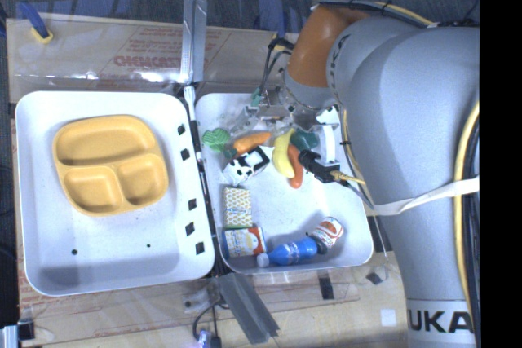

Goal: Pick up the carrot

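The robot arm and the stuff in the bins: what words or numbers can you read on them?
"UKA": white letters low on the robot arm's grey base, cut off at the left.
Red print on the clear sheet behind the bins: too blurred to read.
Small boxes, can and blue bottle in the right bin: labels too small to read.

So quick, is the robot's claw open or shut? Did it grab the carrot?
Gripper: cannot be told, wrist hides it. Carrot lies in the right bin.

hand point(273, 112) | fingers unclear | arm point(408, 134) covers right bin's point(281, 212) corner
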`<state>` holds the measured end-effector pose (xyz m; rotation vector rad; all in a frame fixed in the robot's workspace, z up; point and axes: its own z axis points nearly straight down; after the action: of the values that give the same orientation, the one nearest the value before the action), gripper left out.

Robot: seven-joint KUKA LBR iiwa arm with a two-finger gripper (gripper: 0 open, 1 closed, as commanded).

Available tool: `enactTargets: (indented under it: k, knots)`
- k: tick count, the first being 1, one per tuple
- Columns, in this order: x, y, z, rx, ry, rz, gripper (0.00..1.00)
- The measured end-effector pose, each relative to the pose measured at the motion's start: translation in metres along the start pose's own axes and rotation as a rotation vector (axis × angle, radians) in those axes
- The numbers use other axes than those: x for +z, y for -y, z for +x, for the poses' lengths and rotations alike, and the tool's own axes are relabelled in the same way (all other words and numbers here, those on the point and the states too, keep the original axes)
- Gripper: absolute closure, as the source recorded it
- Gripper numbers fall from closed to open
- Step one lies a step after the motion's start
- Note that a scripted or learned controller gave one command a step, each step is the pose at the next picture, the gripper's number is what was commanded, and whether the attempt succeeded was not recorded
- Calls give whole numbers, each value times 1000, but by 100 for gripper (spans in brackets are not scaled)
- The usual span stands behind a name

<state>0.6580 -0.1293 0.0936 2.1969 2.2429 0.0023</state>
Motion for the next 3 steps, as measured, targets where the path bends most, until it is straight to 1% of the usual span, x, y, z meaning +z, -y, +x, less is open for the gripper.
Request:
enactTargets:
  k: [1,2,3]
  knots:
    - [-11,-1,2,-7,1,0,100]
    - [-11,-1,2,-7,1,0,0]
    - [-61,69,-21,141,-1,6,0]
